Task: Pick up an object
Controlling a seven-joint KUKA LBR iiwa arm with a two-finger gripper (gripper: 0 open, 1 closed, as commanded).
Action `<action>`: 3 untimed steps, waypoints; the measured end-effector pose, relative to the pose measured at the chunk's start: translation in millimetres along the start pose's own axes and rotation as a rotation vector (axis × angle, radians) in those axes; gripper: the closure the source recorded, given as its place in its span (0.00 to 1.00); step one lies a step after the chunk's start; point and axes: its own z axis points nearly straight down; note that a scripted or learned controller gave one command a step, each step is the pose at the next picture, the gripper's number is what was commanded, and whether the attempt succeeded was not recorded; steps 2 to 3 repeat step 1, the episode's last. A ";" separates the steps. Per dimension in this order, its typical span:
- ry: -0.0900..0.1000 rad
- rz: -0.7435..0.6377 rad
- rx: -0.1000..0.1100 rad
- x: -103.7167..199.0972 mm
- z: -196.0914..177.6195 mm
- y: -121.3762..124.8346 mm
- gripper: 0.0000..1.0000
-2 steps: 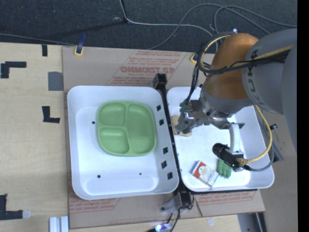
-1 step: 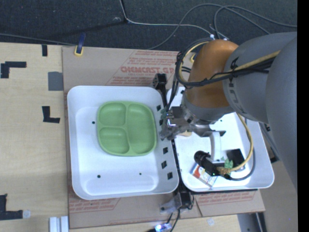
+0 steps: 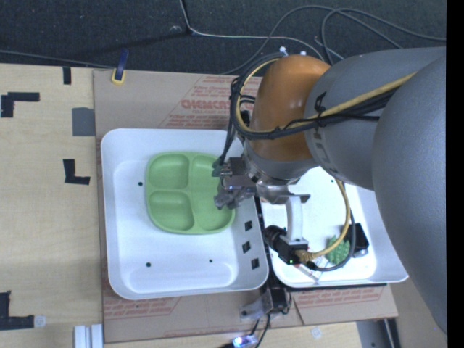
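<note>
Green tray (image 3: pixel 177 192), gripper (image 3: pixel 230 187) seemingly above.

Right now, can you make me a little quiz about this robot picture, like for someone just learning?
1. True or false: the green plate lies in the left bin.
2. Which plate edge is the gripper at? A) left edge B) right edge
3. Fill in: the band above the robot's wrist is ____.

Key: 1 true; 2 B; 3 orange.
</note>
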 end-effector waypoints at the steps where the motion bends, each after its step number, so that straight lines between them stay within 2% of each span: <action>1: -0.001 0.004 0.000 -3.0 0.2 0.1 0.00; 3: -0.001 0.004 0.000 -3.0 0.2 0.1 0.00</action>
